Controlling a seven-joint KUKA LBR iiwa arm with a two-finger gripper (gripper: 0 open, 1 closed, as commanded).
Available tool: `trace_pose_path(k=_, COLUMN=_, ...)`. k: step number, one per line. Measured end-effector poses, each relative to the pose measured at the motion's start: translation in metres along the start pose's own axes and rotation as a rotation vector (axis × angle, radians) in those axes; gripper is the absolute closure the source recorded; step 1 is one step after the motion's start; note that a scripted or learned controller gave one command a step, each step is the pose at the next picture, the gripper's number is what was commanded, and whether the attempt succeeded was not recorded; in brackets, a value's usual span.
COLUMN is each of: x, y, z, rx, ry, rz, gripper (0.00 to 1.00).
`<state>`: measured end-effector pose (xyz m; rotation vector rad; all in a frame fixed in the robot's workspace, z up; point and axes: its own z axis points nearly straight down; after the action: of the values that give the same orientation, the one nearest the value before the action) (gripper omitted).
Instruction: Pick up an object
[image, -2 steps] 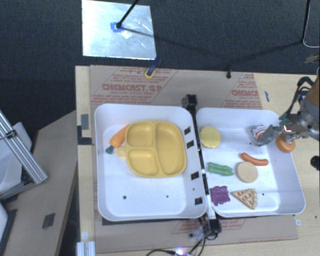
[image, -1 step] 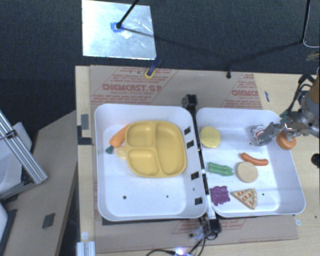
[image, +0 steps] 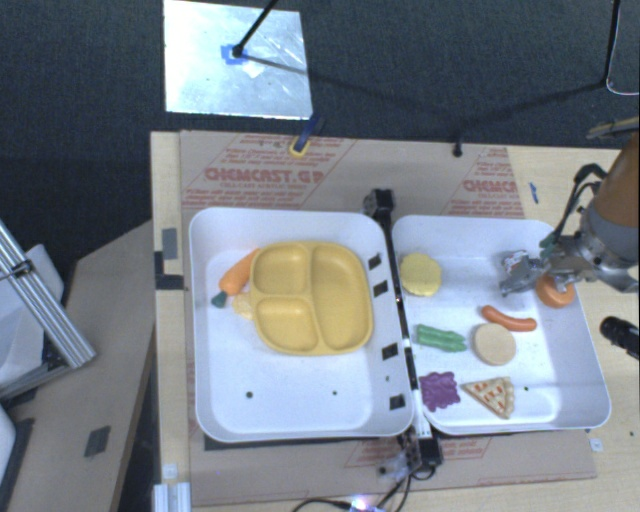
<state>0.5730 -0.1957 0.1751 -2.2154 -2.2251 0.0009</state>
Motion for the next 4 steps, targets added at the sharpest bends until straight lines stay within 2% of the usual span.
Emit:
trace_pose_path(k=2, x=0.002, y=0.002, z=0.069, rx=-0.006, ry=-0.002, rz=0.001, gripper=0.0)
trace_pose_path(k=3, x=0.002, y=0.003, z=0.06, rx=-0.007, ry=-0.002, rz=0.001, gripper=1.0)
trace_pose_path(k=4, x=0.0, y=0.004, z=0.017, rx=-0.006, ry=-0.002, rz=0.001, gripper=1.0)
